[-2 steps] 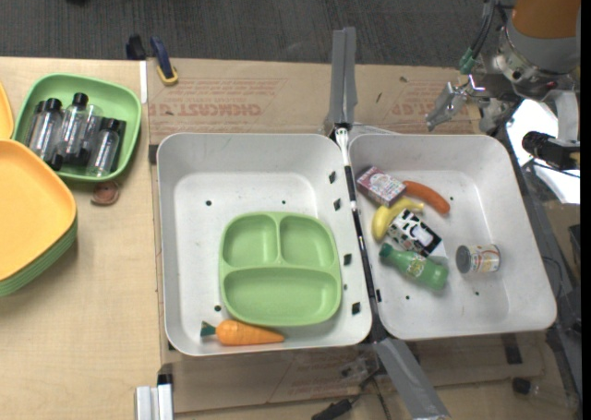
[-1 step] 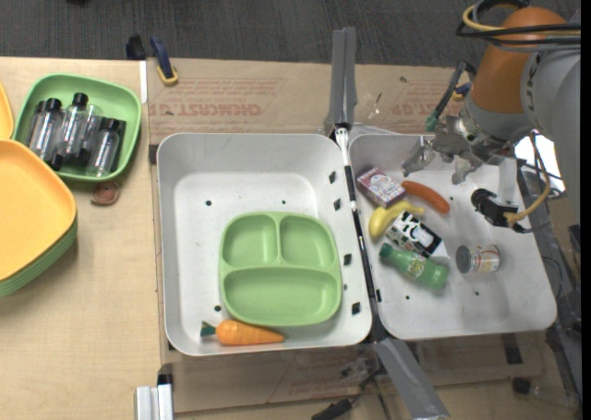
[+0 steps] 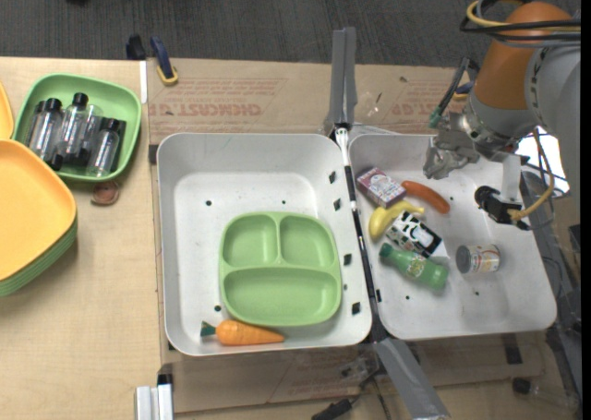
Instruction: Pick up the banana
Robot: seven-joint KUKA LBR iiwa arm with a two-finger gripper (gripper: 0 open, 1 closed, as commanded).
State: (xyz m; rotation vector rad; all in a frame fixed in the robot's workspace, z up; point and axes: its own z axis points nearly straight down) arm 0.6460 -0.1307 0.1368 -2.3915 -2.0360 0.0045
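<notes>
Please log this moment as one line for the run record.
tool above right bin, back edge | banana in bin, ungrasped | pick pending

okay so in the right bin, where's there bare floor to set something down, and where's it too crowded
Bare floor runs along the right bin's near edge, in front of the green bottle and the small can. It's crowded toward the divider: the banana, pink box, orange sausage and bottle sit bunched there, with the gripper at the far wall.

banana [image 3: 384, 220]: lower end hidden under black-white item [image 3: 416, 237] | arm [image 3: 531, 58]: cut by right edge | yellow plates [image 3: 32, 215]: cut by left edge | gripper [image 3: 441, 162]: fingers unclear
</notes>
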